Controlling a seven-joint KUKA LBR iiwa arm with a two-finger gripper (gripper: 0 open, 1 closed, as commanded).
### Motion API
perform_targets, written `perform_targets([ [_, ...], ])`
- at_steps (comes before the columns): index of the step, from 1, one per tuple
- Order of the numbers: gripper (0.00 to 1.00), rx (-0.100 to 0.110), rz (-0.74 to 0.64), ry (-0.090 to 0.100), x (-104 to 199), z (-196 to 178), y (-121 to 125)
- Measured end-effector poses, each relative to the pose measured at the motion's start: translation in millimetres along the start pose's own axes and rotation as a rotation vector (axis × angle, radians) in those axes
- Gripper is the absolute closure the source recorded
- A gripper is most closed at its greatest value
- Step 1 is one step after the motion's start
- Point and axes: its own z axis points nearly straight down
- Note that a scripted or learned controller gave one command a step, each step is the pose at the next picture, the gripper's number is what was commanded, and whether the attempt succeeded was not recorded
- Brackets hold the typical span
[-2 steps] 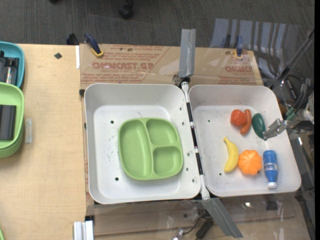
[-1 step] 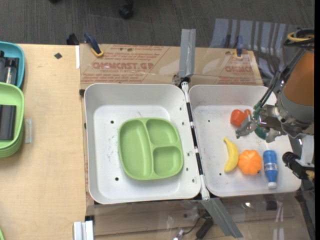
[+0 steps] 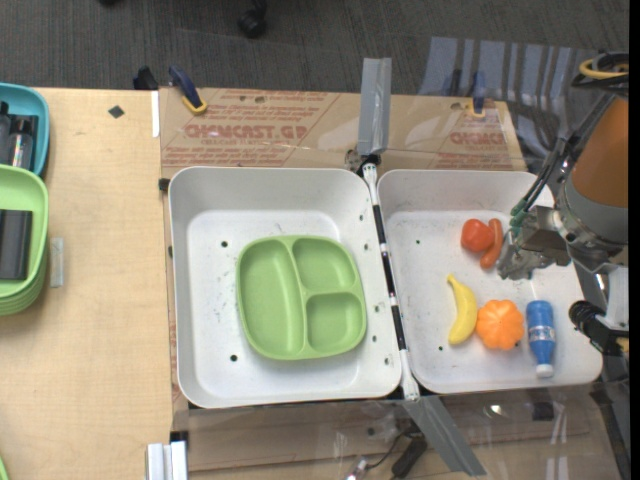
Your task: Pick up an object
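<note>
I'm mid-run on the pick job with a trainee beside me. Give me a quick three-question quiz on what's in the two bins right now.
1. True or false: the green divided plate lies in the left bin.
2. Which item lies nearest the gripper? A) the red pepper B) the banana C) the blue bottle
3. Fill in: the orange fruit sits between the banana and the ____.

Key
1. True. It is the one thing there; the right bin has the other four items.
2. A. The gripper sits just right of the red pepper.
3. Blue bottle, which lies on the fruit's right.
</note>
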Motion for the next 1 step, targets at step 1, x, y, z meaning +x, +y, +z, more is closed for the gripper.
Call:
perform_targets([
  [1, 1.0, 0.0, 0.184, 0.0, 55.9, 44.6, -26.4],
])
